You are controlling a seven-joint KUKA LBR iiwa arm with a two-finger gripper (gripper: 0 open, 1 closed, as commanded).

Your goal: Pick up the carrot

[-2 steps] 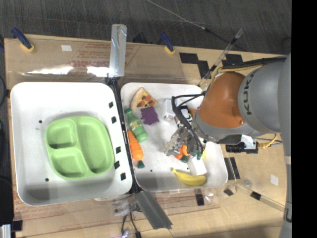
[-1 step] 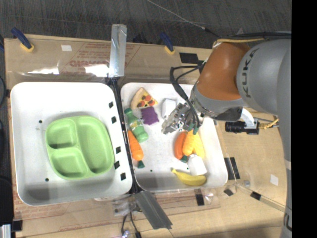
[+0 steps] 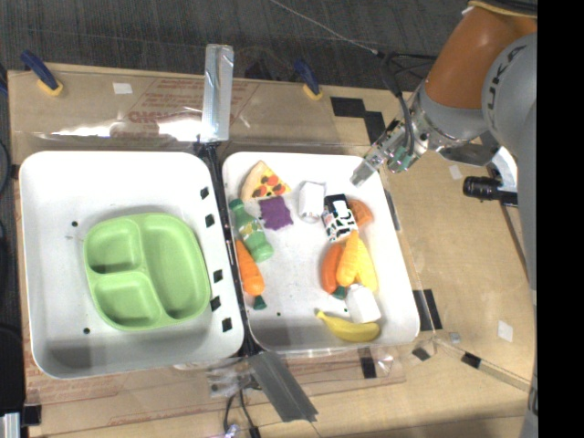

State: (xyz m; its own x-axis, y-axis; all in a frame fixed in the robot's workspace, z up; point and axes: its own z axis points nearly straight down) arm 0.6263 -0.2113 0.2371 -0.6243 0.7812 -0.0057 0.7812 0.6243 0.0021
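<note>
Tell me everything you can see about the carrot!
The carrot is a small orange toy, plastic-looking, with a green stub at its lower end. It lies flat in the right bin, along the left wall, pointing up and down the picture. Its upper end meets the green toy bottle. The gripper is far off, over the bin's upper right corner.

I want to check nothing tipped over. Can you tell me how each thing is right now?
carrot: lying flat along the right bin's left wall, untouched
green plate: sitting flat in the left bin
banana: lying by the right bin's front wall
pizza slice: lying flat near the back
purple toy: lying beside the pizza slice
gripper: above the right bin's back right corner, holding nothing
</note>
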